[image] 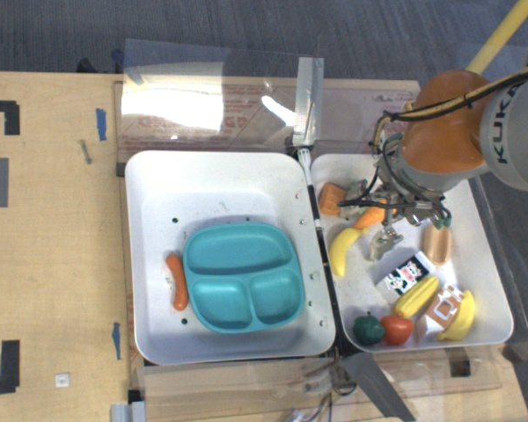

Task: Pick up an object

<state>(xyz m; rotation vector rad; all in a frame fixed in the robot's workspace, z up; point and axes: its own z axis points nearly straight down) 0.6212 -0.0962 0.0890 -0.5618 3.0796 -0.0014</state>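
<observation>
Camera view: the gripper is positioned over the right bin, just right of the banana, with the carrot above that banana; whether anything is pinched cannot be told.

Pincer tips indistinct amid clutter

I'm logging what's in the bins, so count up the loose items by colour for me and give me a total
Yellow: 3, a banana, a corn cob and a yellow piece
Orange: 3, a sausage beside the teal tray, a chunk and a carrot
Red: 1, a tomato
Green: 1
Tan: 1, a roll
Black-and-white: 1, a carton
Teal: 1, the tray
Total: 11
</observation>
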